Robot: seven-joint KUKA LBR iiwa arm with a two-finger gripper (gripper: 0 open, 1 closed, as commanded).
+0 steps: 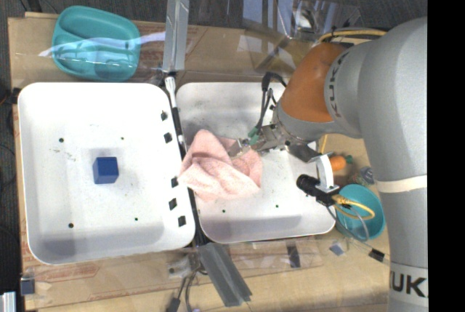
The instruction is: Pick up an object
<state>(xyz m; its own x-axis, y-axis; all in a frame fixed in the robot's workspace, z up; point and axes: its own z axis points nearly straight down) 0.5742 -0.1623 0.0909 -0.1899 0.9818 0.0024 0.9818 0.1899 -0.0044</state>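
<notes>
**Arm down at the pink cloth, grasp not yet confirmed**

I am watching the arm [349, 96] reaching in from the right and leaning low over the right bin [218, 103]. The gripper [251, 143] is sitting at the upper right edge of the pink cloth [218, 169], which is lying crumpled against the left wall of that bin, beside the divider between the two bins. From up here the wrist is hiding most of the tool, so I cannot tell whether it is open, closed or pinching any fabric. It is touching or nearly touching the cloth, and I am not claiming more than that.

The other candidate, a small blue cube [106, 169], is resting in the left bin [43, 158], well apart from the arm, so I am judging that the cloth is the thing being tried for. A teal dish [94, 41] is sitting on the bench behind the left bin, and a small teal bowl [357, 210] is beside the right bin's near corner.

I am reading this as the grasp step itself. The next move is calling for a firm close on a fold of cloth, then a straight lift. Soft fabric may be slipping free, so I am looking for it hanging clear of the bin floor
</notes>
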